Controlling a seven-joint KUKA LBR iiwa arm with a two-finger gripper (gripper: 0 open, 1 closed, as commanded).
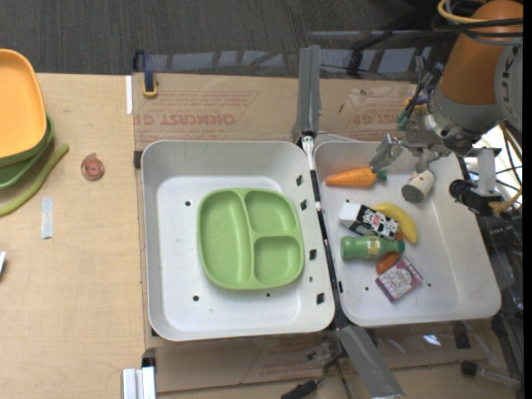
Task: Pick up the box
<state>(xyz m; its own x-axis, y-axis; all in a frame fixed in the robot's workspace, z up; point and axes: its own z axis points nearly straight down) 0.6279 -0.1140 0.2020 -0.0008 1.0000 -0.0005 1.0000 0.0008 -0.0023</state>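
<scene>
Nearest, a pink box [398, 279] lies in the right bin [465, 306], just below a green bottle [371, 247]. Up by the carrot [353, 176], the pincer [400, 148] hangs spread and holds nothing.

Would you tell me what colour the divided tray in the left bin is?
Light green; the divided tray shows in the camera view.

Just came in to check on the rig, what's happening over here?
A grey and orange robot arm reaches in over the right bin, its gripper near the far edge above a carrot. It holds nothing. The task is to pick up a box; a small pink box lies untouched nearer the front, beside a green bottle and a banana. The left bin holds a green divided plate.
</scene>
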